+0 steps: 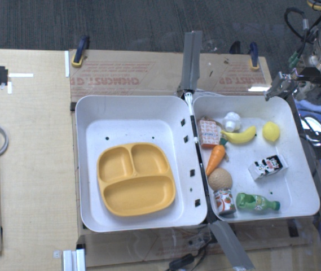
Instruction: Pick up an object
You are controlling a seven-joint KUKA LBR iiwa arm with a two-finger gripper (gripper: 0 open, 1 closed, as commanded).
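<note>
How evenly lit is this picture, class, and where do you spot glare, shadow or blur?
Camera view: light is soft and fairly even; the glossy white right bin shows mild sheen, the yellow divided plastic plate casts only a faint shadow, and the arm's gripper at the upper right looks slightly blurred.

Upside-down red "CHEMSAT" print on the cardboard sheet [127, 72].
</note>
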